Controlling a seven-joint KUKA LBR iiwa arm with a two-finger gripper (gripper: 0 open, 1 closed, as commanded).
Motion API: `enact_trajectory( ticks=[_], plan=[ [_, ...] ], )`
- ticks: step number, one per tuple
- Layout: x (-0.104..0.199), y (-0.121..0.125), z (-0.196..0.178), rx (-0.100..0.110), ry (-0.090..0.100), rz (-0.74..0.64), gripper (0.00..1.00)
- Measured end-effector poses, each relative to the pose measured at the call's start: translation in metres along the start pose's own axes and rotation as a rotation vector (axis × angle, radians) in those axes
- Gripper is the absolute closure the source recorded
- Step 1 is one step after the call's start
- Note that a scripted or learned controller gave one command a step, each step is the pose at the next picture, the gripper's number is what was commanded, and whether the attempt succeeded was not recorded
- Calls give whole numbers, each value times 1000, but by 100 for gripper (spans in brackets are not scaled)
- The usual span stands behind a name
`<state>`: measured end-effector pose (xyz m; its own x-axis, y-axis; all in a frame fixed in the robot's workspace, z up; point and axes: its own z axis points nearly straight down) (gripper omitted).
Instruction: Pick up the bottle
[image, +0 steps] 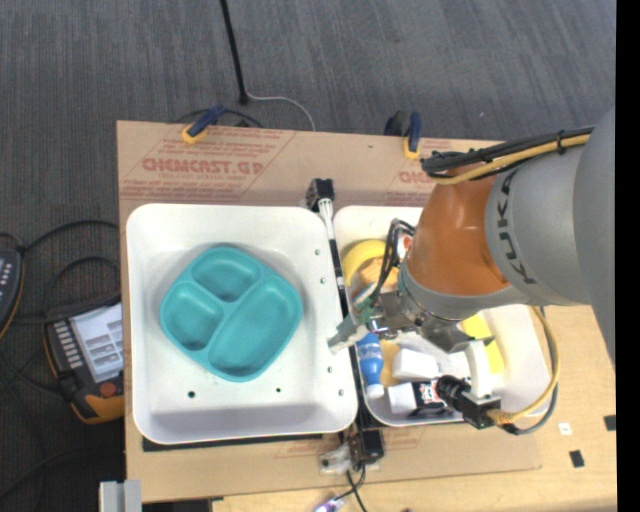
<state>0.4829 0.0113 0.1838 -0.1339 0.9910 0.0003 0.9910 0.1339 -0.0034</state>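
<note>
While the grey arm with the orange band (470, 235) reaches over the right shallow white bin (525, 375), the two-finger gripper (385, 325) sits low at that bin's left side; its opening and any grasp cannot be determined. The white bottle with a blue cap (371, 366) lies just beneath it, beside the bin wall. The left white bin (160, 405) holds a teal divided plastic plate (232, 312).
</note>
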Motion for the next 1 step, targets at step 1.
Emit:
enact_trajectory(
  ticks=[1],
  plan=[
    [39, 50, 0, -1, 0, 99, 0]
  ],
)
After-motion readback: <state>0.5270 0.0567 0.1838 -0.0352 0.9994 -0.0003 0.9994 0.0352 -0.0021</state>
